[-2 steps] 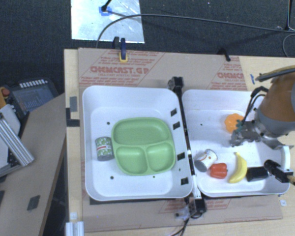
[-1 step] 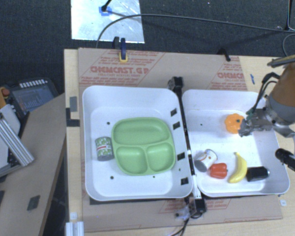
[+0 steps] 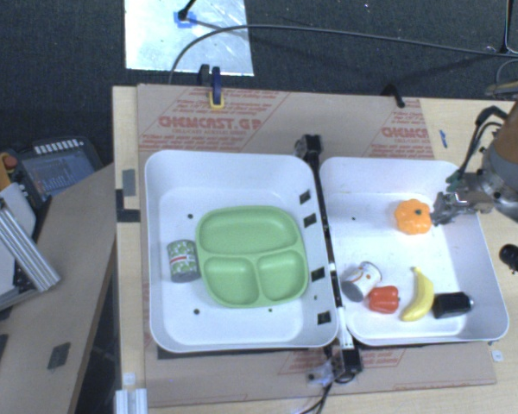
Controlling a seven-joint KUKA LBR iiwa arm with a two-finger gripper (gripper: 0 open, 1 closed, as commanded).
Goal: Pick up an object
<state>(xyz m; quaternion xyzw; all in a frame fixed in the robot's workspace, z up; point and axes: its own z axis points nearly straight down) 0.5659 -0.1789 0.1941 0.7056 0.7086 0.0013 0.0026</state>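
Observation:
An orange, pumpkin-like object lies in the upper part of the right bin. My gripper sits just to its right, at the bin's right side, close to or touching it. Lower in the same bin lie a yellow banana, a red pepper, a white and grey cup on its side, and a black block. I see nothing lifted off the bin floor.
The left bin holds a green divided plate and a small can at its left. A black divider runs between the bins. A clamp sits at the bench's far edge.

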